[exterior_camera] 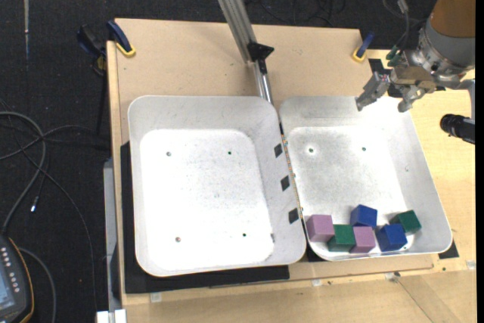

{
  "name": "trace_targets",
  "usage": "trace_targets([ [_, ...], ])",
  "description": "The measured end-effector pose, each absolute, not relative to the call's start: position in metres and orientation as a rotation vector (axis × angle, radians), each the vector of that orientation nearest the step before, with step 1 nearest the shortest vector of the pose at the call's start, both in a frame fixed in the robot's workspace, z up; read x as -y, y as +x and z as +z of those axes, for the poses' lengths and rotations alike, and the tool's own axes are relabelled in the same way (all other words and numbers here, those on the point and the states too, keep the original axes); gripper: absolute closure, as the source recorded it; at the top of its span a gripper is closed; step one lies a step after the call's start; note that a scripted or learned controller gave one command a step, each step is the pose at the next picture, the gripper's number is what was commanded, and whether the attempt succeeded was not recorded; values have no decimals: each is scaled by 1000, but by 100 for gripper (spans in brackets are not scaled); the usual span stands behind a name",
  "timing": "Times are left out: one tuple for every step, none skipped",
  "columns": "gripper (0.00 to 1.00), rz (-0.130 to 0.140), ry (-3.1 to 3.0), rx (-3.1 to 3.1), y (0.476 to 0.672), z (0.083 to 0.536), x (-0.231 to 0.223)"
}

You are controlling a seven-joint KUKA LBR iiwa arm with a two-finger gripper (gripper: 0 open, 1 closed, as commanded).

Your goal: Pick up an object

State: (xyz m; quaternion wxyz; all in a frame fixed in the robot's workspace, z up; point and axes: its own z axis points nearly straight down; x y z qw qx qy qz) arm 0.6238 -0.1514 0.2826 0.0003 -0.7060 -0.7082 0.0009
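Bench (197, 60): tan board top, carrying two shallow white bins side by side, with clamps at its far corners.
Left bin (151, 132): white, speckled floor, a few small dark holes; touching the right bin along a shared edge with dark tabs.
Right bin (393, 155): white, speckled; its cubes are all crowded into the near end, the far half bare.
Arm (457, 4): grey with an orange band, entering from the right, wrist above the right bin's far right corner.
Metal pole (231, 0): slanting down from the top to the seam between the bins.
Gripper (386, 100): hanging over the far rim of the right bin, two fingers spread apart, nothing between them, well apart from the cubes.
Purple cube (321, 227): leftmost of the cluster, near the bin's left wall.
Blue cube (364, 216): behind the middle of the cluster.
Second blue cube (391, 237): toward the right, at the near wall.
Green cube (342, 237): just beside the purple cube.
Second purple cube (364, 239): between the green cube and the second blue cube.
Second green cube (409, 221): rightmost, just beside the second blue cube.
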Motion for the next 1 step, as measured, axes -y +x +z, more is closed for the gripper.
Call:
trace_targets([
  [0, 7, -2223, 2217, 656, 189, 193],
])
